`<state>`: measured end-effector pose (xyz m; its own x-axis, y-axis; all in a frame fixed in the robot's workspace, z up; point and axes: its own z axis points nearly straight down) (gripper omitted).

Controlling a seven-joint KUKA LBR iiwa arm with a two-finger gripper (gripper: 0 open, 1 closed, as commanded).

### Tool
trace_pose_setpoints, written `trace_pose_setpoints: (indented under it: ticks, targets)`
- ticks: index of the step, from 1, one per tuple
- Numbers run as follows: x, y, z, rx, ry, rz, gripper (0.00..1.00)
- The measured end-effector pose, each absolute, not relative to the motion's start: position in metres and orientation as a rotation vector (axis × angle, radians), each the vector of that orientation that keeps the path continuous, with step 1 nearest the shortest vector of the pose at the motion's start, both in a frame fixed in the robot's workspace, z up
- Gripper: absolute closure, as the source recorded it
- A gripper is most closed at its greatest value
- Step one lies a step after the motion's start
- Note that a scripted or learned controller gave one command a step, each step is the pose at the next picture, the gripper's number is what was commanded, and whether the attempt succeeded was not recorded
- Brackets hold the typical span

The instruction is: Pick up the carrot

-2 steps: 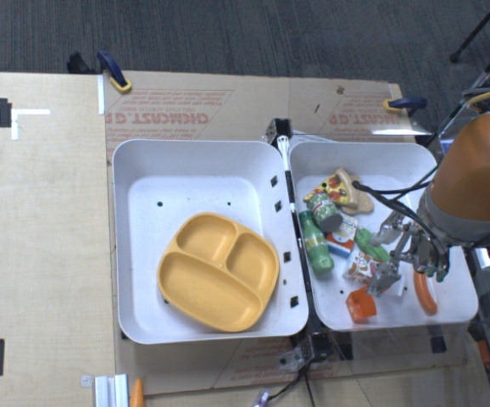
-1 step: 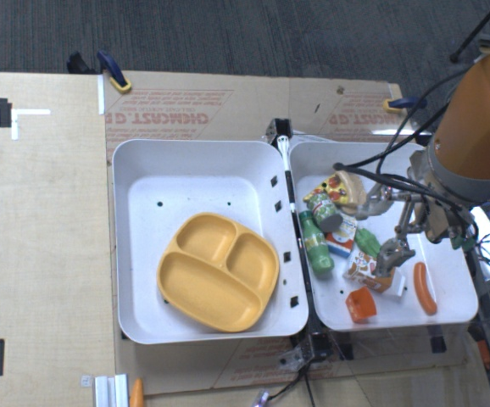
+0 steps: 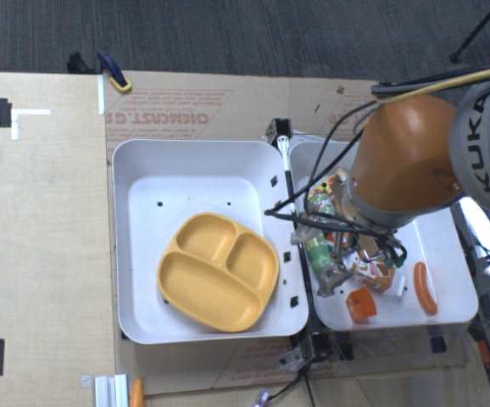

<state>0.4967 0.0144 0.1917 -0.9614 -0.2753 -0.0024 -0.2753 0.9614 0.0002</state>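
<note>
Cardboard-covered bench point(image 3: 41, 270) with white bins point(image 3: 135, 227), dark carpet point(image 3: 228, 15)

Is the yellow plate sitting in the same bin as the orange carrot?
No, the yellow three-section plastic plate lies in the left white bin, while the long orange carrot lies in the right white bin.

My arm point(image 3: 482, 142): grey, black lettering, broad orange band point(image 3: 402, 155) above wrist. Two bins: left bin point(image 3: 135, 227) white, right bin point(image 3: 457, 303) white. Yellow-orange divided plate point(image 3: 219, 270) at centre of left bin. In right bin, orange carrot point(image 3: 360, 305) at 6 o'clock; orange-red sausage point(image 3: 425, 288) at 4 o'clock; green item point(image 3: 317, 253) at 9 o'clock. Bench point(image 3: 41, 270) pale tan wood. Cardboard point(image 3: 186, 113) brown, red print.
</note>
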Motion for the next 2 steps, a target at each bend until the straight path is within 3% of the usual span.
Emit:
trace_pose_setpoints:
  ticks: [1, 2]
  targets:
    - [0.489, 0.079, 0.192, -0.447, 3.106, 0.002, 0.00]
    - [0.519, 0.021, 0.192, -0.454, 3.102, -0.001, 0.00]
